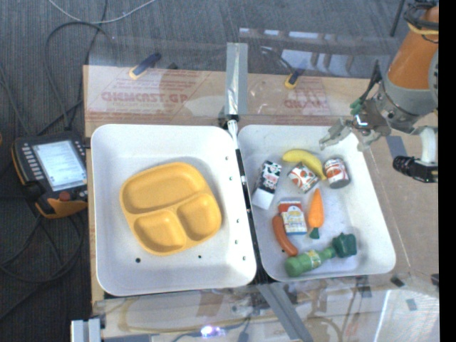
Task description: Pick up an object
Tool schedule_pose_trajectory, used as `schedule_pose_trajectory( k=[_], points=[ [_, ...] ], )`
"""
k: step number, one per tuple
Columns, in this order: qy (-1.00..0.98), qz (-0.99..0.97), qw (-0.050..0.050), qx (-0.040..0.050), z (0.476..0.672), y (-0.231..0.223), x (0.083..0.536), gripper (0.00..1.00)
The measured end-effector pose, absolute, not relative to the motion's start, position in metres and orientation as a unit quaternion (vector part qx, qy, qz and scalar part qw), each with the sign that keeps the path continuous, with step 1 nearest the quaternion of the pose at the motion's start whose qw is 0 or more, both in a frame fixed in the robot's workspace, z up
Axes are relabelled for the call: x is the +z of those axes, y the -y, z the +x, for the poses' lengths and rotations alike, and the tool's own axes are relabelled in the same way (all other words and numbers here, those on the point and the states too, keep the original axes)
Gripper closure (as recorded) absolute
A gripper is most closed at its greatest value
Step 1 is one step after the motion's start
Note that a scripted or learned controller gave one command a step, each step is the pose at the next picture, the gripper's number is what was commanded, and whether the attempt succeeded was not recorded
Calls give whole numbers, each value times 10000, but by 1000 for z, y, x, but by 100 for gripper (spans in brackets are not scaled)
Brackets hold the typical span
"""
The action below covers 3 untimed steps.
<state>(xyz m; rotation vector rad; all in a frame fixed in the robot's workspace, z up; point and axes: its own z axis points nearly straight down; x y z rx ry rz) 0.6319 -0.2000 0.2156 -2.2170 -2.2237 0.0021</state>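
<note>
The right bin [377, 223] holds several toy foods: a banana [302, 156], a small can [335, 172], a round jar [303, 177], a cow-patterned carton [267, 180], a carrot [315, 211], a small box [293, 218], a red sausage [283, 236], a green bottle [309, 261] and a green pepper [345, 244]. My gripper [348, 135] hangs over the bin's far right corner, above and just beyond the can and banana. Its fingers are spread open with nothing between them.
The left bin [107, 191] carries a yellow divided tray [171, 206]. A metal divider [236, 84] runs between the bins at the back. A handheld pendant [50, 166] lies left of the bench, with cables on the floor.
</note>
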Motion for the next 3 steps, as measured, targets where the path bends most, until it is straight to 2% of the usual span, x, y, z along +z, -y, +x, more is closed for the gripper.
schedule_pose_trajectory(
  k=[1,2,3],
  points=[
    [7575,-6529,-12,-36,629,215,97,0],
    [7577,-6526,-18,-21,629,216,107,100],
    [7286,-6849,-4,8,648,159,200,100]
  ],
)
